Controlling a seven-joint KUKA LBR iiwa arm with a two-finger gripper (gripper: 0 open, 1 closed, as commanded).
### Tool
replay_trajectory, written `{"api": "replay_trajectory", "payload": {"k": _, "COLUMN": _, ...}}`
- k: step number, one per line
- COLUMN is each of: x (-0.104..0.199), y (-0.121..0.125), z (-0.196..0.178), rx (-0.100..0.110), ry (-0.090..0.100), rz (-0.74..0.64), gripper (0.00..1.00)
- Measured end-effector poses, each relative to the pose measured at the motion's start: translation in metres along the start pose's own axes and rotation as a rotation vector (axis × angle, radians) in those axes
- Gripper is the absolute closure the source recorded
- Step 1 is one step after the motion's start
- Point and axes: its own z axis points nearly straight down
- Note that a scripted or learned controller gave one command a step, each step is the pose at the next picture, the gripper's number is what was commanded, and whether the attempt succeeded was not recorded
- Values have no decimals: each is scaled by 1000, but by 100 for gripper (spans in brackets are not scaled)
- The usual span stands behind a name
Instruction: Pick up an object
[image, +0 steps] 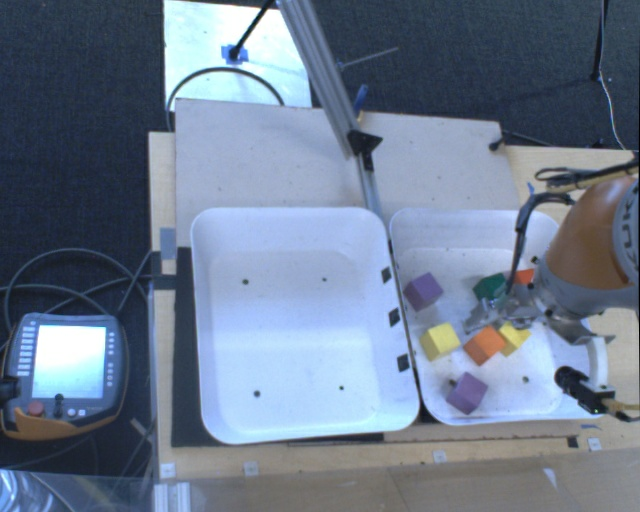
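Gripper (492, 322) sits low in the right bin (440, 232), right of frame centre, among the orange block (486, 345), yellow block (515, 336) and green block (490, 288); its grip state cannot be told. Nothing is seen lifted; the pick remains unconfirmed

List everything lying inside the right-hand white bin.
Right bin: two purple blocks, two yellow, one orange, one green. The arm covers the far-right part.
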Motion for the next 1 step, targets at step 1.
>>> {"api": "replay_trajectory", "payload": {"k": 1, "x": -1, "y": 1, "z": -9, "rx": -4, "ry": -2, "rz": -2, "gripper": 100}}
